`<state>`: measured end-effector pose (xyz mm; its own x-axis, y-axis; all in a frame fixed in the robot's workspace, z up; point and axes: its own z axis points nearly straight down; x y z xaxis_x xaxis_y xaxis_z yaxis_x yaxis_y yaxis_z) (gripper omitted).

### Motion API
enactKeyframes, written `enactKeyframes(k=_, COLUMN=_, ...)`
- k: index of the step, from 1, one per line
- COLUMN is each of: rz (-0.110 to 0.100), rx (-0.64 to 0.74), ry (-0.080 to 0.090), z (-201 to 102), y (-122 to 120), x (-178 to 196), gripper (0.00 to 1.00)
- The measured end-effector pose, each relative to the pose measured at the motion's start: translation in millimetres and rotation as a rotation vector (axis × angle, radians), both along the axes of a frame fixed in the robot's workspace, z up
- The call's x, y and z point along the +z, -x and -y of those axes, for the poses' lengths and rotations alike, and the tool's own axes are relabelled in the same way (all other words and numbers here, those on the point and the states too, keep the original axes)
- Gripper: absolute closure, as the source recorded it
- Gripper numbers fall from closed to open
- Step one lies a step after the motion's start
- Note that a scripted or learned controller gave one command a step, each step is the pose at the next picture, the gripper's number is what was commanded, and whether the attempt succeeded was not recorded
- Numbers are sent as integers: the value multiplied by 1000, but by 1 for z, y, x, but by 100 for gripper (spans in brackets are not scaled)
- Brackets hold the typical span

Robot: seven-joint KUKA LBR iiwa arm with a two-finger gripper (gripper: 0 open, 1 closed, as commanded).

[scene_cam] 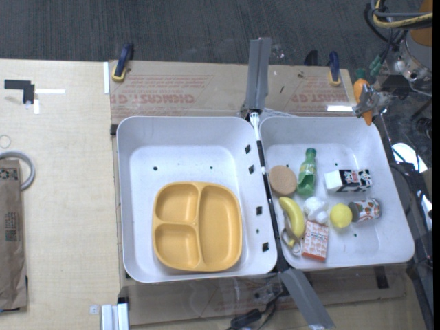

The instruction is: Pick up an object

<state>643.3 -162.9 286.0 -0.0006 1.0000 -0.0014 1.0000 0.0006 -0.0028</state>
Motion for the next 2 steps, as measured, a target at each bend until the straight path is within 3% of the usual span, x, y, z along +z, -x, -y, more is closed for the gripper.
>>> enactKeyframes(k=1, rz=1, rx=100, ry=0, z=42, y=-15, x=-78, gripper=0)
enactKeyframes(k=2, rz=2, rx=100, ry=1, z=42, y=-16, x=-78, gripper=0)
